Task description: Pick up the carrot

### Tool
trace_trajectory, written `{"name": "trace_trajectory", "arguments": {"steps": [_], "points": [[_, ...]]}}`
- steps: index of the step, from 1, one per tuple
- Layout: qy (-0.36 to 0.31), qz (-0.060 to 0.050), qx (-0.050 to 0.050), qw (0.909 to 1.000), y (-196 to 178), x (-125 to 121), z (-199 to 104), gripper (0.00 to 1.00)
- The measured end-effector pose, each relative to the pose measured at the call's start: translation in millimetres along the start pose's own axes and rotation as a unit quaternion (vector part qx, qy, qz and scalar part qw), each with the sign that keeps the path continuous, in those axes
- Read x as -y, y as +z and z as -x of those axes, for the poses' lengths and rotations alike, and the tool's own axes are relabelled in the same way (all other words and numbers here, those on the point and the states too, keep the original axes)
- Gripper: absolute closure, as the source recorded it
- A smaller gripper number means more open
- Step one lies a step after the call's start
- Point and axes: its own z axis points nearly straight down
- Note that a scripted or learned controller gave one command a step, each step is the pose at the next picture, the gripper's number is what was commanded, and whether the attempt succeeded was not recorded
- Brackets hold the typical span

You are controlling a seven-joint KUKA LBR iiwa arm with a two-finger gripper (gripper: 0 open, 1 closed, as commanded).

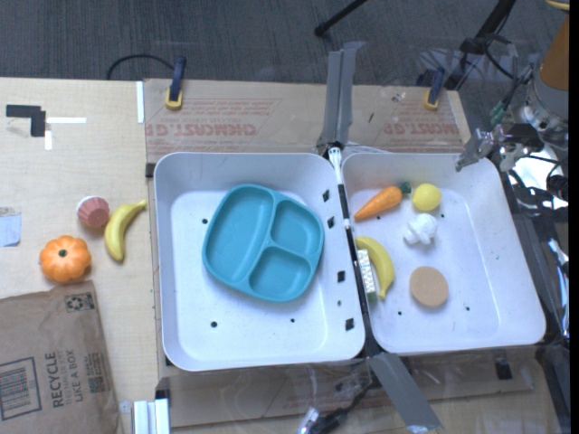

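The orange carrot (378,202) lies at a slant in the far left part of the right bin (507,269), its green top pointing toward a yellow lemon (426,196). My gripper (482,143) hovers over the far right corner of that bin, well to the right of the carrot and apart from it. Nothing is visible in the gripper. The grey arm behind it runs off the right edge of the view.
The right bin also holds a white cauliflower piece (420,231), a banana (380,265) and a tan round cookie (429,287). A blue divided plate (263,241) lies in the left bin (181,269). On the bench at left are a banana (122,229), a pumpkin (65,259) and a pink cupcake (92,212).
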Motion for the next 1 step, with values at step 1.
{"name": "trace_trajectory", "arguments": {"steps": [1], "points": [[0.077,0.000,0.000,0.9970,87.5,-0.4,-76.9,0.00]]}}
